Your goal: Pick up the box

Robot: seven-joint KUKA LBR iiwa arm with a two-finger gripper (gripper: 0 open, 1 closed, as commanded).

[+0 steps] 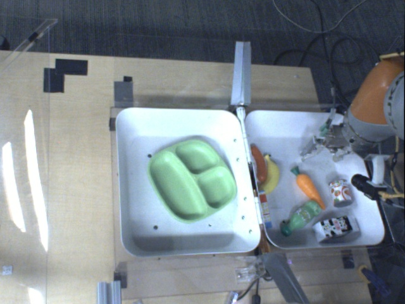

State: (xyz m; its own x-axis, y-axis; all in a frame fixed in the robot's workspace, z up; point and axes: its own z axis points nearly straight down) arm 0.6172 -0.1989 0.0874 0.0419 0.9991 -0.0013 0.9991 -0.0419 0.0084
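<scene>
Already over the right bin (373, 230), my gripper (331, 145) hangs with fingers spread wide, holding nothing — the box (336, 228) lies well apart near the front edge. Approach step, I judge; next I must swing across and descend.

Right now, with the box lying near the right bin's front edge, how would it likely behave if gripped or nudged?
The box lies flat on a broad face, so it probably won't roll or tip. It looks like thin printed carton: likely light, stiff but crushable. Sitting close to the bin's front wall, a nudge would probably slide it against that.
</scene>
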